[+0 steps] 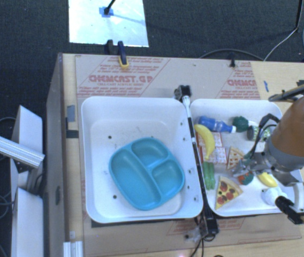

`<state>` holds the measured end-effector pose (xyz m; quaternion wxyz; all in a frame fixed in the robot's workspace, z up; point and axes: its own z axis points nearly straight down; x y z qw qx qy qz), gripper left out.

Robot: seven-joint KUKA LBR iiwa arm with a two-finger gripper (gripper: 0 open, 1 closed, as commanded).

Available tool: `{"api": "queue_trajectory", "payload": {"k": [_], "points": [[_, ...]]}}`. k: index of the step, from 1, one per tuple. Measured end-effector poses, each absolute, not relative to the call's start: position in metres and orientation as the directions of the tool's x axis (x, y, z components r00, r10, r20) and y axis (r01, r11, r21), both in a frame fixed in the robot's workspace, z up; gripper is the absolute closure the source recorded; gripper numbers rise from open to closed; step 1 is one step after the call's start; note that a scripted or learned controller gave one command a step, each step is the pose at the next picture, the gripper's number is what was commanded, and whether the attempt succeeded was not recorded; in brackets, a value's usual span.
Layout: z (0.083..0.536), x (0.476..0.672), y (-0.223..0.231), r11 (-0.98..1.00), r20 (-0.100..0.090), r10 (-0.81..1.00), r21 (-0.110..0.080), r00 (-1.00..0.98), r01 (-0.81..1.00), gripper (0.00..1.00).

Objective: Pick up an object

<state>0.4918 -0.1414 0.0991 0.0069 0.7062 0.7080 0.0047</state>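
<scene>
Toys lie crowded in the right bin (248, 210), and any of them could be the object to pick: a pizza slice (227, 192) at about 7 o'clock in the bin, a second slice (235, 157) near the middle, a banana (206, 140) at 10 o'clock along the divider, a blue bottle (216, 125) at 11 o'clock, and a yellow piece (267, 179) at 4 o'clock. The gripper (247, 168) is low over the bin's middle, near the second slice and a small red-orange piece (247, 179). I cannot tell how it is set; nothing is seen held. Probably it is placed there because the toys are densest. At 9 o'clock, the left bin (96, 143) holds a blue divided plate (146, 173).
</scene>
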Motion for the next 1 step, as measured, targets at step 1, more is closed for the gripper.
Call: {"api": "queue_trajectory", "payload": {"k": [1], "points": [[0.2096,0.5127,-0.0211,0.004,0.001,1.000,0.003,-0.004,1.000,1.00]]}}
